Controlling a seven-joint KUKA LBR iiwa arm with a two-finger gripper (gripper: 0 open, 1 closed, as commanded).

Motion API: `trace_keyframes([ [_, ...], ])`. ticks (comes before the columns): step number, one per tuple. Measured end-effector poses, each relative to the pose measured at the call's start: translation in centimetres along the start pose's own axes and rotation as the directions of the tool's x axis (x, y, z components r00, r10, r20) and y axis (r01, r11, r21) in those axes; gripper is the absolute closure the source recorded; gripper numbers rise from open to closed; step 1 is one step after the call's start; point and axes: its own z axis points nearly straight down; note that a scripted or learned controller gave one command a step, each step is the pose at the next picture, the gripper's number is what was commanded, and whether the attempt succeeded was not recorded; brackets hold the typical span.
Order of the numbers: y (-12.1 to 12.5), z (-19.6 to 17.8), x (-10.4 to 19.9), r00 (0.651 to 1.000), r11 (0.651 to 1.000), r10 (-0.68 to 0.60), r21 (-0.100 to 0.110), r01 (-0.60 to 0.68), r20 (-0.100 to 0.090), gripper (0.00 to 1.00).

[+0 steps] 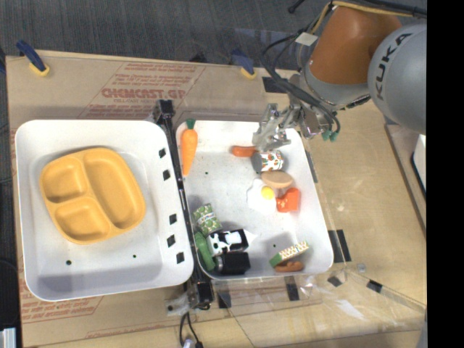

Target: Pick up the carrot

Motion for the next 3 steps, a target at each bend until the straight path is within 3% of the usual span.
trace_keyframes([
  [1,1.1,-3.1,-1.3,0.969,0.969,0.246,0.001,-0.246,-0.007,1.0],
  [2,1.1,-10.3,0.6,0.889,0.889,0.459,0.004,-0.459,-0.003,1.0],
  [3,1.2,-7.0,-0.3,0.85,0.85,0.526,0.006,-0.526,-0.014,1.0],
])
